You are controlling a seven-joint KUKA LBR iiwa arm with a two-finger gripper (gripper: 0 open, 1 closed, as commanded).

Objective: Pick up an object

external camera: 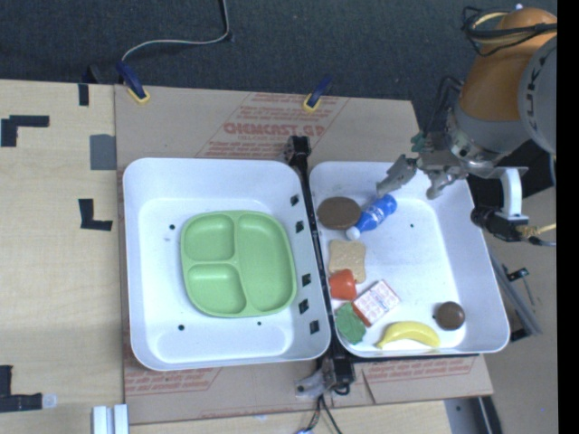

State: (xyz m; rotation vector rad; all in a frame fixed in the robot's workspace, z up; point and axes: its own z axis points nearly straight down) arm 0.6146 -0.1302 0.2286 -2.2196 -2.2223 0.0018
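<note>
My gripper hangs over the back of the right bin, open, with nothing between its fingers. One finger points down-left toward a blue bottle that lies just below it, apart from it. Left of the bottle sits a brown round disc. Along the bin's left side lie a tan slice of bread, a red piece, a white-and-red packet and a green piece. A yellow banana and a brown ball rest at the front.
The left bin holds a green divided plate. A black divider with clips runs between the bins. The arm's orange band is above the right bin's back right corner.
</note>
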